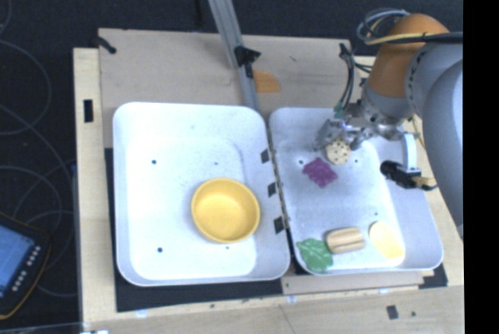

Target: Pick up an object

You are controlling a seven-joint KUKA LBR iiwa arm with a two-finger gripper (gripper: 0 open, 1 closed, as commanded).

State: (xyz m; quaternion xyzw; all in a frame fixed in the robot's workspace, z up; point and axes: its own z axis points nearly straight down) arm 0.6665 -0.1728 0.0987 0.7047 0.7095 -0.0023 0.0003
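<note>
Gripper (340, 139) low in right bin (405, 258), over round perforated biscuit-like piece (337, 152) (likely target, isolated there). Purple scrap (320, 172) just beside. We cannot tell whether anything is grasped.

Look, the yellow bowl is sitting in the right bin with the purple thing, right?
Not quite. The camera view shows the yellow bowl in the left bin. The purple thing lies in the right bin, near the gripper.
</note>
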